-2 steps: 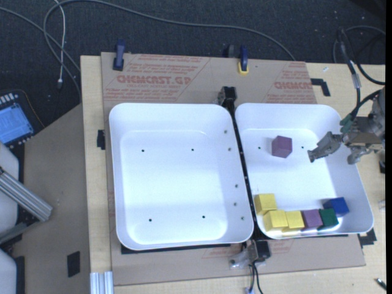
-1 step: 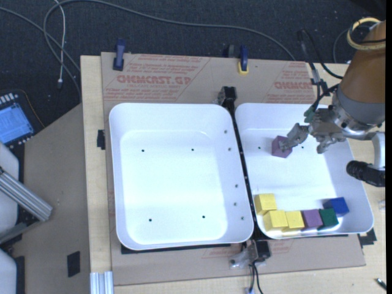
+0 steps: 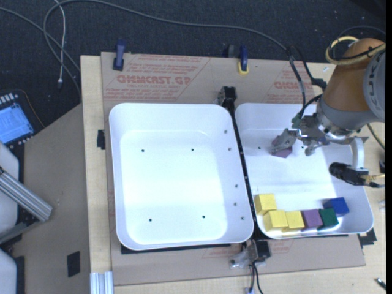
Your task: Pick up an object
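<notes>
While the arm [image 3: 352,72] reaches in from the right, its gripper [image 3: 283,143] hangs low over the upper middle of the right bin [image 3: 263,118]. A small purplish block [image 3: 282,152] sits right at the fingertips, touching or nearly so; whether it lies between them cannot be made out, and whether the jaws are spread or pressed together cannot be told from this angle. Other candidates sit along the near wall of that bin: yellow blocks [image 3: 277,212] in a cluster near the corner, then a purple block [image 3: 312,218], a green block [image 3: 329,217] and a blue block [image 3: 337,206], packed touching one another. Left bin [image 3: 122,164] holds no blocks. Judgement: these look like small rigid cubes, light, not fragile, flat-faced, likely smooth enough to slip if pinched off-centre. Best hold is across two opposite flat faces, fingers square to them. The purplish block stands alone with room on both sides, an easier target than the crowded row, where neighbours block finger entry.
</notes>
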### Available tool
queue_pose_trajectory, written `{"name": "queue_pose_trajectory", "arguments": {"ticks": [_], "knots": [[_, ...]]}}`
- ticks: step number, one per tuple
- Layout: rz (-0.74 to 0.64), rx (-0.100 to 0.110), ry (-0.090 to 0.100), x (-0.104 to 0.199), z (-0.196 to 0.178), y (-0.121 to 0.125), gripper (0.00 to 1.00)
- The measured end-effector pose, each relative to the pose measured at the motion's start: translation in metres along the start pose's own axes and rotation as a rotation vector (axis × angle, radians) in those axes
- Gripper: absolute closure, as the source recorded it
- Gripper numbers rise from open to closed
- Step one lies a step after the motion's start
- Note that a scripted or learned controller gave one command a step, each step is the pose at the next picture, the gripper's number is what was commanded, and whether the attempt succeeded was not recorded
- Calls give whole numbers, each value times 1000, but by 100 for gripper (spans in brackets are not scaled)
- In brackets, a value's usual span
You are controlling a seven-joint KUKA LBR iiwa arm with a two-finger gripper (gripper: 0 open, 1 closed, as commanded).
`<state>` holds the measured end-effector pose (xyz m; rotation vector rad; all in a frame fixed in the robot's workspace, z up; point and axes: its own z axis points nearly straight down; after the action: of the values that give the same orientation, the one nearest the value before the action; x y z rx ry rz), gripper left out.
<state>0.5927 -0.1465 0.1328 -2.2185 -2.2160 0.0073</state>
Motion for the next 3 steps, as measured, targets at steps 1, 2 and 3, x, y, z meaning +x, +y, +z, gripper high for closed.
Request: {"name": "queue_pose_trajectory", "arguments": {"ticks": [1, 2, 3], "knots": [[-2, -6, -1, -6, 47, 43, 0], [-2, -9, -1, -6, 34, 43, 100], [-7, -22, -1, 56, -118, 55, 100]]}}
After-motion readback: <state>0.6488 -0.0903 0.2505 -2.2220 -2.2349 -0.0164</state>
